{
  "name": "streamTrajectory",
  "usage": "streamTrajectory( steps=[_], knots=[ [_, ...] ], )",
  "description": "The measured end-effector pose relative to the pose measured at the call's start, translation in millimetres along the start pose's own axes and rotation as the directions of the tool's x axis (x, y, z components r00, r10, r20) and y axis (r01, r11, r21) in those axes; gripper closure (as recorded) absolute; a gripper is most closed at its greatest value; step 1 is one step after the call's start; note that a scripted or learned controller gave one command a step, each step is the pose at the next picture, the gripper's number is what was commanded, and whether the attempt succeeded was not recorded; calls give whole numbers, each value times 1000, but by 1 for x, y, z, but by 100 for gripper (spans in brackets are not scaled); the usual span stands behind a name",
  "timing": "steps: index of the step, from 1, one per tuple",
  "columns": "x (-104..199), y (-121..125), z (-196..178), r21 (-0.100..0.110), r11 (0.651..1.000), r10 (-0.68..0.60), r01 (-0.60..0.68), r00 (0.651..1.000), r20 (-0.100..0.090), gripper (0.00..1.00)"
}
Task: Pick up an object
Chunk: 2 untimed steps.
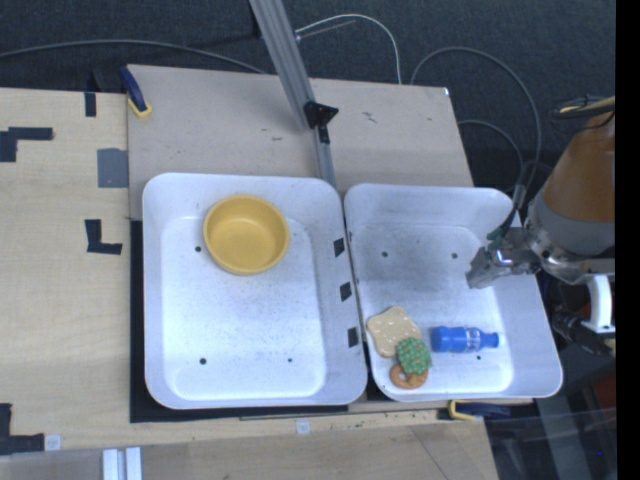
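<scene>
Grey metal fingers (480,272) together over speckled white bin (420,194)

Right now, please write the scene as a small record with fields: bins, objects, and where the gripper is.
left bin: shallow white bin holding a round yellow bowl near its far side
right bin: shallow white bin holding a blue plastic bottle lying on its side, a tan cracker-like piece, a green knobbly item
gripper: gripper over the right bin's right side, above the bottle, apart from it
</scene>
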State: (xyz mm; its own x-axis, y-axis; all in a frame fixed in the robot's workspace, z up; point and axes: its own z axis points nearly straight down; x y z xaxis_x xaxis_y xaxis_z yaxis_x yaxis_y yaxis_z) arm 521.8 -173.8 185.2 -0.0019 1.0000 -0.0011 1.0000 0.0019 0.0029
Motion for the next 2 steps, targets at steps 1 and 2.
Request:
streamTrajectory(
  steps=[1,2],
  knots=[
    [0,1,-20,2,1000,0,0,1000,-1,100],
    [62,-4,-17,5,1000,-5,5,1000,-3,100]
  ],
)
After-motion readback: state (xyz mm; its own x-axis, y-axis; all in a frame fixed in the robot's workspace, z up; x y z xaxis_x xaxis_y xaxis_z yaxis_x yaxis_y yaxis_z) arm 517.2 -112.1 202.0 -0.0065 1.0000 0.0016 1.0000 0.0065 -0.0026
